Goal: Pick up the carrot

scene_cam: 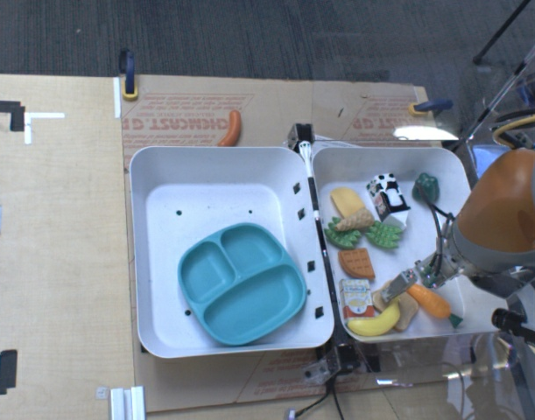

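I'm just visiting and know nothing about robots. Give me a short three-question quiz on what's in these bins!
1. True or false: the carrot lies in the right bin.
2. Which item sits in the left bin? A) banana B) teal divided plate C) carrot
3. Fill in: the yellow fruit near the right bin's front edge is a ____.

Key: 1 true; 2 B, the teal divided plate; 3 banana.

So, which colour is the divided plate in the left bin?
The divided plate is teal blue, seen clearly in the camera view.
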`<move>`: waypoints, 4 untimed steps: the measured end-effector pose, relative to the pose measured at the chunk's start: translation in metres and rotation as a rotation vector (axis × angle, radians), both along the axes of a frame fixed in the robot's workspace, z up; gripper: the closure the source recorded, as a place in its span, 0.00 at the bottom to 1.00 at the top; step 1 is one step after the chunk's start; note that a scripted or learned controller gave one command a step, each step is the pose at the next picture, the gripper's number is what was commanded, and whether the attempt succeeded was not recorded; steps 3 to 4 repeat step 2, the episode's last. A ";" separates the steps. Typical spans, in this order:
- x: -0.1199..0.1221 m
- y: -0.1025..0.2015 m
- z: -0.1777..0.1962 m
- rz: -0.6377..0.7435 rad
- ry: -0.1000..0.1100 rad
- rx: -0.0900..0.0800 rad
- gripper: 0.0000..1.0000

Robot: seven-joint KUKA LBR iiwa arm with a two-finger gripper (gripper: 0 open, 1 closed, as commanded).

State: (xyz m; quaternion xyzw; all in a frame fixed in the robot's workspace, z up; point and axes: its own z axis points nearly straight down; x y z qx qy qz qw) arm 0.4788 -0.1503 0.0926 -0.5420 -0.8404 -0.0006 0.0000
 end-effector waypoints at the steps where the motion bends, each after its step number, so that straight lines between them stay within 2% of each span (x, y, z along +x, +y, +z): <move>1: 0.004 -0.001 0.011 -0.005 -0.011 -0.003 1.00; 2: 0.005 0.061 0.099 -0.208 -0.001 -0.002 1.00; 4: 0.005 0.061 0.099 -0.208 -0.001 -0.002 1.00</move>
